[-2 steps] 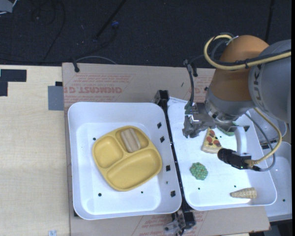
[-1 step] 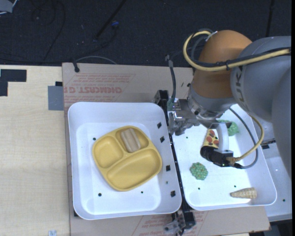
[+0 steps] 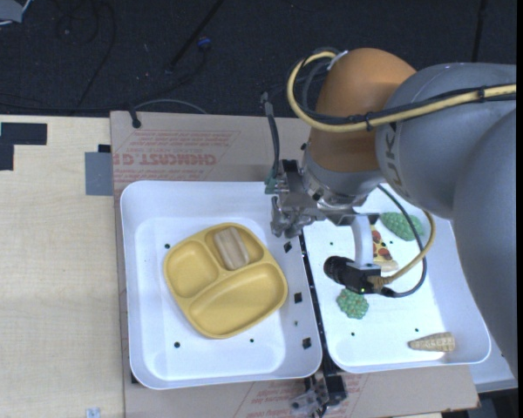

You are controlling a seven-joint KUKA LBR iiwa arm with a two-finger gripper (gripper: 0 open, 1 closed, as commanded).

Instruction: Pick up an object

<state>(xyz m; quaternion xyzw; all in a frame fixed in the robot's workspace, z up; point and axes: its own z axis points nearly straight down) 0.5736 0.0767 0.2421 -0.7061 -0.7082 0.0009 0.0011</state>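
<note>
My gripper [image 3: 282, 219] hangs over the divide between the two bins, at the upper right corner of the left bin [image 3: 150, 320]. It points down, just right of a yellow divided plate [image 3: 237, 301]. A tan bun-like piece [image 3: 233, 249] lies in the plate's upper compartment. In the right bin [image 3: 392, 325] lie a green broccoli floret [image 3: 353, 304], a pizza slice [image 3: 383, 251], a green leafy piece [image 3: 401, 225] and a pale corn-like piece [image 3: 432, 344]. I see nothing held in the gripper.
The grey arm with its orange band [image 3: 357, 94] covers the right bin's upper and right parts. A black fitting with a yellow cable [image 3: 349, 274] hangs just above the broccoli. Cardboard [image 3: 192, 151] lies under the bins, with a wooden bench [image 3: 44, 259] to the left.
</note>
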